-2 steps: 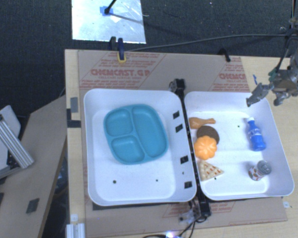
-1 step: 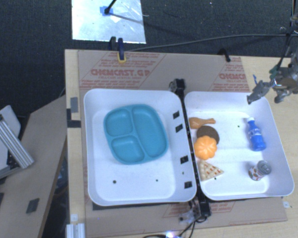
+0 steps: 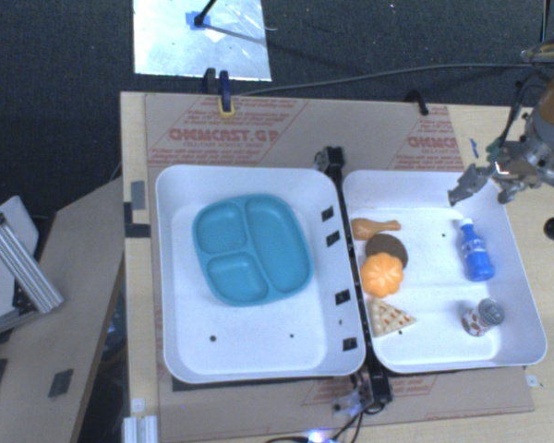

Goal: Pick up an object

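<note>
The arm was cut off at the right edge. The jaws (image 3: pixel 487 179) appeared spread open, holding nothing, above the right bin's (image 3: pixel 415 187) upper rim. The blue bottle (image 3: pixel 475 251) lay just below them.

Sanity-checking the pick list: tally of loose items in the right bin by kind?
Toy food: 4, namely the drumstick, brown cookie, orange pumpkin, pizza slice
Bottles: 1, the blue bottle
Cans: 1, the small can
Total: 6
The gripper is above the bin's far right corner.
</note>
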Controlling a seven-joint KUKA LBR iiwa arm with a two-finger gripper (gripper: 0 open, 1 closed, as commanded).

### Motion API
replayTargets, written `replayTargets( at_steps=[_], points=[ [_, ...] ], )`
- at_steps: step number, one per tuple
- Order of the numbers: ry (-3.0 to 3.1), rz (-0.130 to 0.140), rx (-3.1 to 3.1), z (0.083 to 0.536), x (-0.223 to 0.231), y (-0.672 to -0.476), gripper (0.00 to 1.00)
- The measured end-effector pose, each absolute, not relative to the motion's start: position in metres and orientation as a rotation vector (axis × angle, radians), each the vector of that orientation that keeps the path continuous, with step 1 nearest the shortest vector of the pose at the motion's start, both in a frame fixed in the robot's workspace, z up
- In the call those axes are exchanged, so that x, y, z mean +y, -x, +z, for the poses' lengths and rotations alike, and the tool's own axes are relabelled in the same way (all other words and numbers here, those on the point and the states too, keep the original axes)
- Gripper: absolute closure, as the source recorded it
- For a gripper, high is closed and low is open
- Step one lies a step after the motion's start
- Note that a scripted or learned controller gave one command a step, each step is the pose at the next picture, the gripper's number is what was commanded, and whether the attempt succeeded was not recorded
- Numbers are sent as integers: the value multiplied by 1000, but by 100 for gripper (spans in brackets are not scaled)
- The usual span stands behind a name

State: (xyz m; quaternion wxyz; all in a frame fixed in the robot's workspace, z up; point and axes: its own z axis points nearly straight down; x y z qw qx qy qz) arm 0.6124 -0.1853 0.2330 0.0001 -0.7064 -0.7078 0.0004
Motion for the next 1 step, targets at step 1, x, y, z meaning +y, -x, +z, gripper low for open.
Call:
replayTargets(
  at_steps=[1],
  points=[
    [2217,1,-2225,188,-185,-621,0]
  ],
)
